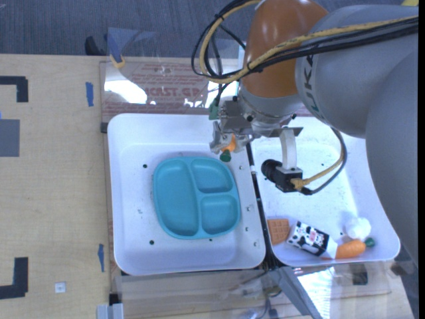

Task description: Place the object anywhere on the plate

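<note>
A teal plate (196, 195) with three compartments lies in the left bin (129, 178). My gripper (226, 146) hangs over the ridge between the two bins, just past the plate's far right corner. A small orange and green object (226, 154) sits between its fingers, with the green tip pointing down. The object is above the left bin's right rim, not over the plate. The grey wrist and orange band hide the back of the right bin.
The right bin (382, 205) holds a tan waffle piece (278, 229), a black and white toy (308, 238), an orange carrot (350, 248) and a white lump (358, 228) along its near edge. A black cable plug (281, 175) dangles over it.
</note>
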Controlling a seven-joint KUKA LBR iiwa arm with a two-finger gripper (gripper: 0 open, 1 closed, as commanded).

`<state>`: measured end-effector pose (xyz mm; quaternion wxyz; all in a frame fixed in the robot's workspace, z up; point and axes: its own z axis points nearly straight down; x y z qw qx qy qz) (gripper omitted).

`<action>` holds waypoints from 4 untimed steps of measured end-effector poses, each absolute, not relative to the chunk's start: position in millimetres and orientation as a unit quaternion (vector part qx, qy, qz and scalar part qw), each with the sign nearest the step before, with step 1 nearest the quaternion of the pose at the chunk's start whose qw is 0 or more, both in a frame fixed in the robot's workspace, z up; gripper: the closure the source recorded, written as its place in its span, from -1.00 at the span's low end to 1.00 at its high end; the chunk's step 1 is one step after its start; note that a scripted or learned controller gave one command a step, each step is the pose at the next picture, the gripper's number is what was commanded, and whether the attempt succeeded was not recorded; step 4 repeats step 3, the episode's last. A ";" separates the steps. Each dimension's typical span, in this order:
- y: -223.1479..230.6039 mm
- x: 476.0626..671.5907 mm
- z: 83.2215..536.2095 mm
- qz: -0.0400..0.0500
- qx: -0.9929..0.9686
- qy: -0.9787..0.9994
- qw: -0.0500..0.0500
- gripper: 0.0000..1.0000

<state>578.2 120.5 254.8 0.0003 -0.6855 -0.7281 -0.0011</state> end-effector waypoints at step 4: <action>59.2 635.8 336.9 0.000 -0.708 -0.706 -0.001 1.00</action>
